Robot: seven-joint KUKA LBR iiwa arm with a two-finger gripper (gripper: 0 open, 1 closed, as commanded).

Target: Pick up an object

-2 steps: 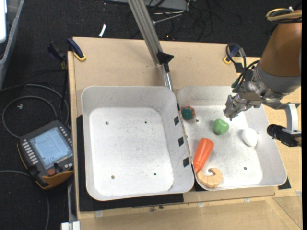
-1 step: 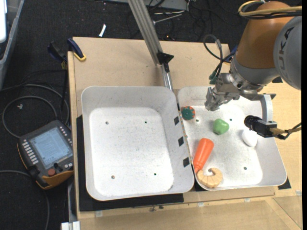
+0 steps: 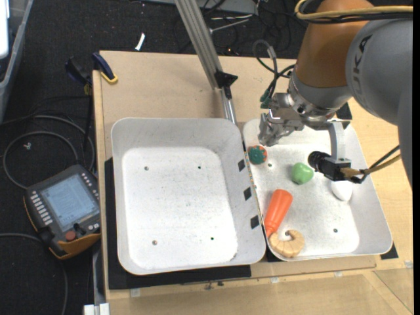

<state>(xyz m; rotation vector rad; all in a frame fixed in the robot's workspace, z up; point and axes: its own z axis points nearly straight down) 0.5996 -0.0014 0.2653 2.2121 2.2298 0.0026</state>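
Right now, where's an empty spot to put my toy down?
The left bin has bare floor from wall to wall. The right bin is crowded: carrot, green ball, bagel piece, with the claw overhead. Only its near-right corner is free.

Arm lettering: you can read part of a "KU" marking on the grey arm housing (image 3: 384, 51), up and right of the claw (image 3: 269, 135).
Pendant screen: text on the teach pendant (image 3: 62, 205), far left of the claw, is too small to read.

White bins (image 3: 131, 176) hold an orange carrot (image 3: 278, 210) and green ball (image 3: 302, 173).
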